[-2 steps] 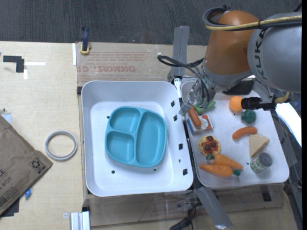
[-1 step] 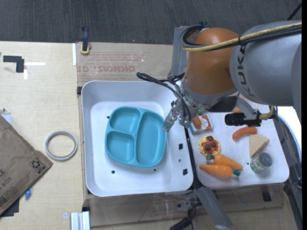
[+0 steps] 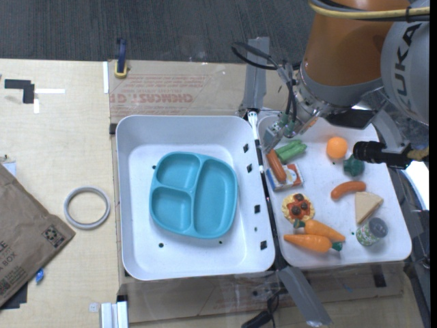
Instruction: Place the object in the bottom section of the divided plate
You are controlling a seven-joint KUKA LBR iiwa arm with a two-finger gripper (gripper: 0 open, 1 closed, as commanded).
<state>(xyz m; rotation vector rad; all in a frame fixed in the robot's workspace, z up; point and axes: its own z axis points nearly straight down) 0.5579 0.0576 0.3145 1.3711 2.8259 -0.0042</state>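
From above, the divided plate (image 3: 194, 195) — blue, three sections — is seen lying in the left bin (image 3: 130, 203), while the gripper (image 3: 285, 125) is lowered over the far-left corner of the right bin (image 3: 403, 241); its state cannot be told. Just below it a green toy (image 3: 292, 149) is seen on the bin floor — beside a hot dog (image 3: 276, 165), with a carrot (image 3: 311, 242), a sausage (image 3: 348, 189) and an orange ball (image 3: 336, 147) scattered nearby.

The arm (image 3: 355, 39) is cut off at the one o'clock corner; the cardboard box (image 3: 24, 241) runs off at eight o'clock.
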